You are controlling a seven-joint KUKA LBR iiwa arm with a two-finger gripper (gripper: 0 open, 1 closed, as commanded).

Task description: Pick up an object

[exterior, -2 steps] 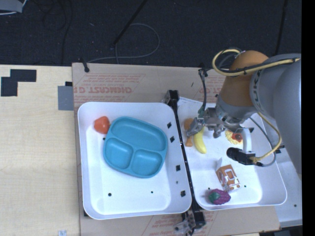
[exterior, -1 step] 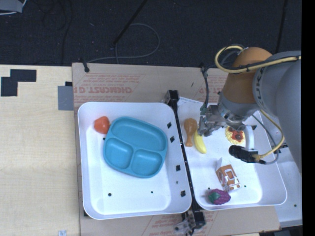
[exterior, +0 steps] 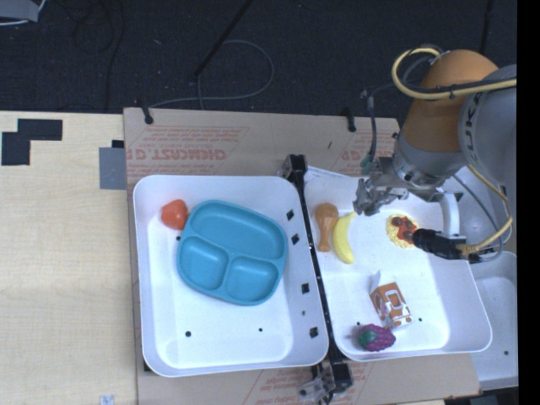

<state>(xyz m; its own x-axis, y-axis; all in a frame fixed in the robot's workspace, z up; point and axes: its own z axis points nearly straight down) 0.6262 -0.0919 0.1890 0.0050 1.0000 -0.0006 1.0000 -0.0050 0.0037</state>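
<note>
My gripper (exterior: 369, 202) hangs over the back of the right bin (exterior: 439, 310), just right of a yellow banana (exterior: 343, 238) and a tan drumstick-shaped toy (exterior: 326, 225). Nothing shows between its fingertips. A small round yellow and red toy (exterior: 401, 229) lies right of the gripper. Toward the front of this bin lie an orange and white carton (exterior: 391, 302) and a purple and green toy (exterior: 374, 337).
The left bin (exterior: 160, 327) bears a blue divided plate (exterior: 232, 251) and an orange-red ball (exterior: 174, 214) at its back left corner. A black divider (exterior: 308, 260) runs between the bins. The grey arm with its orange band (exterior: 447, 91) reaches in from the right.
</note>
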